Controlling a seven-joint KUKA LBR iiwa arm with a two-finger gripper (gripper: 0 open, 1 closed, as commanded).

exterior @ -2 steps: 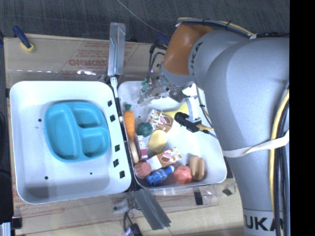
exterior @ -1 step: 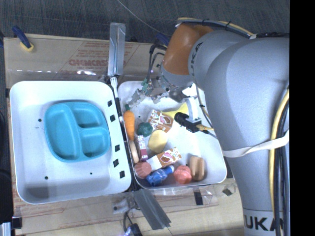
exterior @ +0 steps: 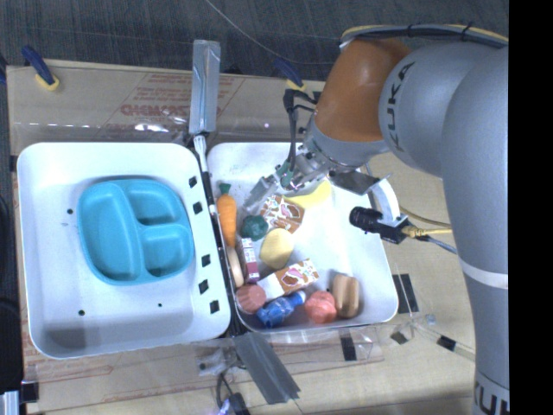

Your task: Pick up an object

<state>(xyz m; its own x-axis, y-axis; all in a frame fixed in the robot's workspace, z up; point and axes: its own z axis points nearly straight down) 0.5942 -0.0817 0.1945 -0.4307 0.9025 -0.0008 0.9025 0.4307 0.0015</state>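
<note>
I see the gripper [exterior: 289, 178] low over the right bin [exterior: 371, 271], above a patterned packet [exterior: 283, 212] by the carrot [exterior: 226, 217]. I cannot tell its opening. The blue tray [exterior: 134, 229] lies in the left bin [exterior: 43, 232].

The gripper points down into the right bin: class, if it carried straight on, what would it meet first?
Probably the patterned packet lying just below the gripper, beside the carrot. Depth is hard to judge from this slanted view, so it might reach the bin floor instead.
</note>
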